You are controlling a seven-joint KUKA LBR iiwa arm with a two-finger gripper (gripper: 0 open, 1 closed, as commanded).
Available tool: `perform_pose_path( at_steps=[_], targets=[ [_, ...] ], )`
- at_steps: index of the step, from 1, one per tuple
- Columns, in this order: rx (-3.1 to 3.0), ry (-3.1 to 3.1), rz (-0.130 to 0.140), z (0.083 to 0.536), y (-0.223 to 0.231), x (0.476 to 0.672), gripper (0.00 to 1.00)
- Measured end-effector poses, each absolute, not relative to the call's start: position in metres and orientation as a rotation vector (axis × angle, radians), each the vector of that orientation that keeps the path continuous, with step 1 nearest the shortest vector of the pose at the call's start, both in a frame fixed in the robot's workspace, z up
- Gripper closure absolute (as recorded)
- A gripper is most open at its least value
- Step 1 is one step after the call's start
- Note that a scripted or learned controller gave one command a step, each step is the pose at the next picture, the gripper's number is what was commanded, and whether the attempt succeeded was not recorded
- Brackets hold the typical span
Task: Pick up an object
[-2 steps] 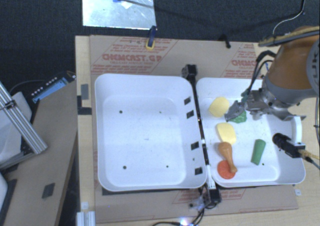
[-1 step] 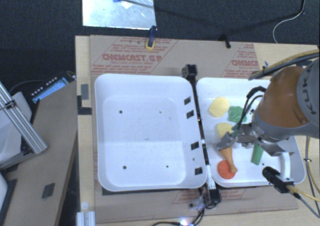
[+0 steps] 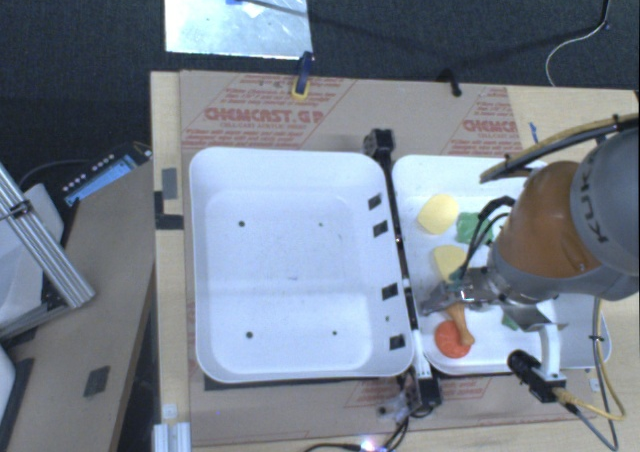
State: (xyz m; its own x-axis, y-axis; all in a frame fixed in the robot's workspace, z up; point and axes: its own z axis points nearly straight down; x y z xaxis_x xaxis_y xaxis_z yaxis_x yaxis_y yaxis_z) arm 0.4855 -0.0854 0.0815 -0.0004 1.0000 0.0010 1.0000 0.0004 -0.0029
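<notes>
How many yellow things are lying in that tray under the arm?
2. One yellow object lies near the right bin's far end; the other sits just nearer the camera, beside the arm, which may hide more.

The arm is bulky grey with a broad orange band, black lettering, and dark cables along it.

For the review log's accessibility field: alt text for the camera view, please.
A grey and orange arm reaches into the right bin, its gripper low beside an orange-red object and two yellow ones. The left bin sits alongside.
</notes>
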Motion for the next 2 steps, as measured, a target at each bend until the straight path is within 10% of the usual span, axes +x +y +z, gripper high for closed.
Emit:
perform_pose_path(
  at_steps=[1, 2],
  targets=[
    [-2.22, -2.224, -0.003, 0.095, -0.086, 0.487, 1.0],
    [-2.213, -2.245, -0.02, 0.191, -0.01, 0.573, 1.0]
  ],
)
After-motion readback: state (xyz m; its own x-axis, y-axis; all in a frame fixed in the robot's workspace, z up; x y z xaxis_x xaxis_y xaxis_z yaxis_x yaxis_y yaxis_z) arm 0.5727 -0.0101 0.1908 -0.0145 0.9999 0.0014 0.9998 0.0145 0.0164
